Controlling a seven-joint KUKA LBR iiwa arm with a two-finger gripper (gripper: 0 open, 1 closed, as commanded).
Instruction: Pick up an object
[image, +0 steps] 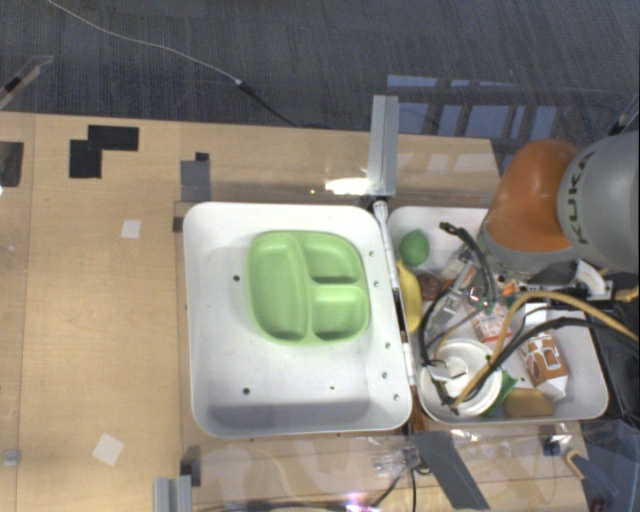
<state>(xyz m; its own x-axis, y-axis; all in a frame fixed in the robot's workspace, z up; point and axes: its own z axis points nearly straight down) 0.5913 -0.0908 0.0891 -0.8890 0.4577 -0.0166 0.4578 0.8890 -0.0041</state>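
Observation:
The right bin (590, 405) holds a heap of small objects: a green ball (414, 246) at its far left corner, a yellow banana-like piece (408, 292) along its left wall, a white round cup (462, 368) near the front, a brown and white carton (545, 362) at the right and a tan piece (528, 403) by the front wall. My gripper (468, 296) reaches down into the middle of this bin, wrapped in cables. Its fingertips are hidden among the cables and objects.
The left bin (215, 400) bears a green divided plate (306, 286) in its middle. A metal post (383, 145) stands behind the gap between the bins. The grey arm with its orange band (535, 200) covers the right bin's far right part.

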